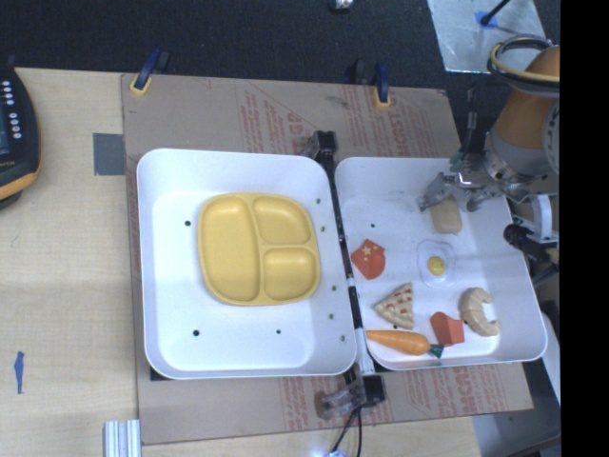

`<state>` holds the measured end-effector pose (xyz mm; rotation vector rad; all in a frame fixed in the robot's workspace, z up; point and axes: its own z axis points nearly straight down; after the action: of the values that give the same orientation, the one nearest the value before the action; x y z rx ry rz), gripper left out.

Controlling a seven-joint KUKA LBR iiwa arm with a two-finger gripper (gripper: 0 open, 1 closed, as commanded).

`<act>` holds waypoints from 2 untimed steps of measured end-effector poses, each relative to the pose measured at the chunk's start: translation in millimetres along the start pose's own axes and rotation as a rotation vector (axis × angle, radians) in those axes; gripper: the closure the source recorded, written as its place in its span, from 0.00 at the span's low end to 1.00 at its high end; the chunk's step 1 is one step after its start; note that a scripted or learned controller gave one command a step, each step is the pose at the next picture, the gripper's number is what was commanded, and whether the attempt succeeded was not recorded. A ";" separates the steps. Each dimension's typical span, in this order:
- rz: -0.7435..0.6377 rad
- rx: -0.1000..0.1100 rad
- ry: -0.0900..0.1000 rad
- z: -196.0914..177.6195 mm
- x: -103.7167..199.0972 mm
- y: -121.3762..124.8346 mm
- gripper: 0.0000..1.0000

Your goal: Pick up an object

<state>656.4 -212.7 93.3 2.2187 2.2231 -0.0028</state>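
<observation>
The right bin holds several toy foods: a tan lump, a red piece, a fried egg, a pizza slice, a carrot, a red block and a pale bitten ring. My gripper hangs at the bin's far right, just behind the tan lump. It is open, its metal fingers splayed apart with nothing between them.
A yellow divided plate lies in the middle of the left bin. The arm's orange band and cables stand at the right edge. A black handset rests on the bench at far left.
</observation>
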 end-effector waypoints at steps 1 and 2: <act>-0.004 0.004 0.002 1.1 19.0 -0.3 0.00; -0.001 0.000 0.001 0.7 0.6 0.1 0.00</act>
<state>656.5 -212.2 92.6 2.2182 2.2242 -0.0023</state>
